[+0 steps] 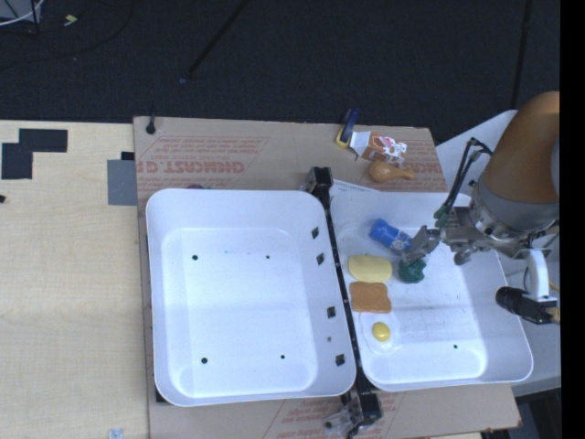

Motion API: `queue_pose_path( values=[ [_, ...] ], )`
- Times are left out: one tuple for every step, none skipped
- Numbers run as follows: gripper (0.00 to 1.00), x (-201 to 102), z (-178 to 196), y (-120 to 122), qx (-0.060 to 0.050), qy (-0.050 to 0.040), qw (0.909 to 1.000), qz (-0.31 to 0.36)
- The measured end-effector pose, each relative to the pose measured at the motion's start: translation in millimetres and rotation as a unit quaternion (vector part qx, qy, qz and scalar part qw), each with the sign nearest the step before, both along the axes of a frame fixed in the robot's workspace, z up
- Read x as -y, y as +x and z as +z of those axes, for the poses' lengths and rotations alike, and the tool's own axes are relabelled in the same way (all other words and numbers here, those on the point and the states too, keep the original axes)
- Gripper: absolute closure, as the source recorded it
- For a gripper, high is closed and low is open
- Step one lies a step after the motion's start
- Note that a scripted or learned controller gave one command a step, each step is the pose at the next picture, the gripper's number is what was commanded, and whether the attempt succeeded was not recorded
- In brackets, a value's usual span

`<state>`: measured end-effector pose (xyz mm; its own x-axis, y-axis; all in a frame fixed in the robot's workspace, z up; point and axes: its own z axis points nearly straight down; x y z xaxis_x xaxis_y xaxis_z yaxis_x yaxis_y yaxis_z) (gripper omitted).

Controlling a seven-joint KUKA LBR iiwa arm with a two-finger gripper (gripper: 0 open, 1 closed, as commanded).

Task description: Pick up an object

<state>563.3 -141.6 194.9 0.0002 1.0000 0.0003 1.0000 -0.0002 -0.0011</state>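
Observation:
The right bin (457, 359) holds several small objects. A blue piece (388, 234) lies toward its back, a pale yellow oval (369, 267) sits near the left wall, an orange-brown block (369, 296) is just in front of it, and a small yellow item (380, 333) lies nearer the front. A dark green object (411, 271) rests on the bin floor beside the yellow oval. My gripper (420, 252) reaches in from the right and hangs low, directly over and against the green object, with the blue piece just to its left.
The left bin (174, 245) stands beside the right one, with a black clamp strip (331, 273) between them. Behind the right bin, an orange toy (388, 172), a red-and-white packet (386, 144) and a blue-yellow item (347, 128) lie on the cardboard.

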Motion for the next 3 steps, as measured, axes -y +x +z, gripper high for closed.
queue_pose_path(
  values=[
    [0.00, -37, -110, 85, 0.003, -0.0002, 1.0000, 0.002],
    [1.00, -36, -99, 78, -0.006, 0.0018, 1.0000, 0.000],
    [1.00, -81, -3, 81, 0.001, 0.0005, 1.0000, 0.001]
  ],
)
